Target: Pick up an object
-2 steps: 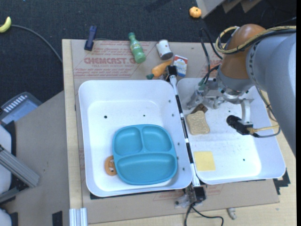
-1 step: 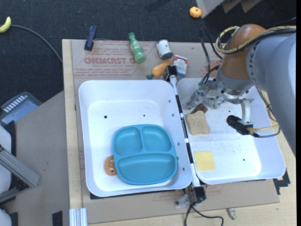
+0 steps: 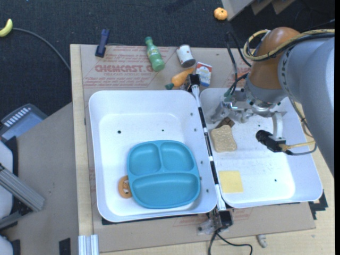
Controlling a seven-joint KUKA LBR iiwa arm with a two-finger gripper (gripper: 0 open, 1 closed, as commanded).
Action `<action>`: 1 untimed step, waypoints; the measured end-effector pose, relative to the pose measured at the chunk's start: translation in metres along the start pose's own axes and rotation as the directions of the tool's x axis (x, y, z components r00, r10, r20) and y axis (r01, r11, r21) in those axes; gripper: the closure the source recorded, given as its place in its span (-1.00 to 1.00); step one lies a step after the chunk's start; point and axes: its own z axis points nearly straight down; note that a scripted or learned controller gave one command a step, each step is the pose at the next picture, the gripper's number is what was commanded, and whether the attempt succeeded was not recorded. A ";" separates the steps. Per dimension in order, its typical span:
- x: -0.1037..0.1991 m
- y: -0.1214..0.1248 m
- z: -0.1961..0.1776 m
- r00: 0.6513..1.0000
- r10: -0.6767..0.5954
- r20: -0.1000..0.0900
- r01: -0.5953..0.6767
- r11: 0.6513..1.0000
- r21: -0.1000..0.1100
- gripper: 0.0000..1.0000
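In the right bin [image 3: 265, 187], a brown slice of toast [image 3: 223, 139] lies near the left wall, and a flat yellow cheese slice [image 3: 231, 181] lies closer to the front. My gripper [image 3: 225, 116] is low in the bin's back left corner, just behind the toast and close to its far edge. The grey arm comes in from the right above the bin. In the left bin [image 3: 106, 116] a blue divided plate [image 3: 162, 173] lies with a small orange pretzel [image 3: 124, 187] at its left edge.
Behind the bins, on the cardboard, lie a green bottle [image 3: 155, 54], a blue marker [image 3: 102, 42], a white can [image 3: 185, 56], a carrot [image 3: 180, 78] and a small box [image 3: 203, 73]. A divider [image 3: 204, 137] separates the bins.
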 end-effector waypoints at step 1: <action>0.000 0.000 0.000 1.000 0.000 0.000 0.000 1.000 0.000 -1.00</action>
